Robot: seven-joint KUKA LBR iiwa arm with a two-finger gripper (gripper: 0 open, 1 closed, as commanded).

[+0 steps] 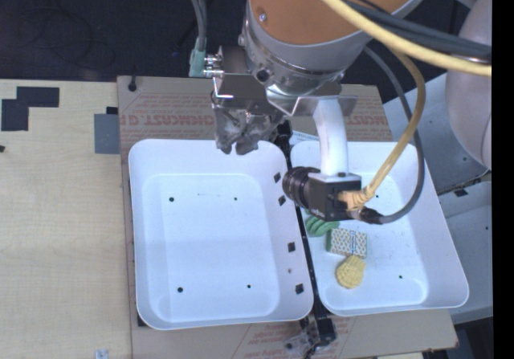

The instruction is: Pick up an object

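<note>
While the tool (243,137) hangs over the far rim of the left bin (152,189), close to the seam between the two bins, we cannot tell whether it is open or closed. Over in the right bin (418,269) we spot three things bunched near its left wall: a green piece (320,228), a speckled square block (349,242) just beside it, and a yellow lump (350,272) right in front of the block. All three lie apart from the tool.

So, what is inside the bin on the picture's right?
The right-hand bin holds a yellow piece, a checked square pad and a green thing. The robot arm covers the green thing's upper part and the bin floor behind it.
</note>
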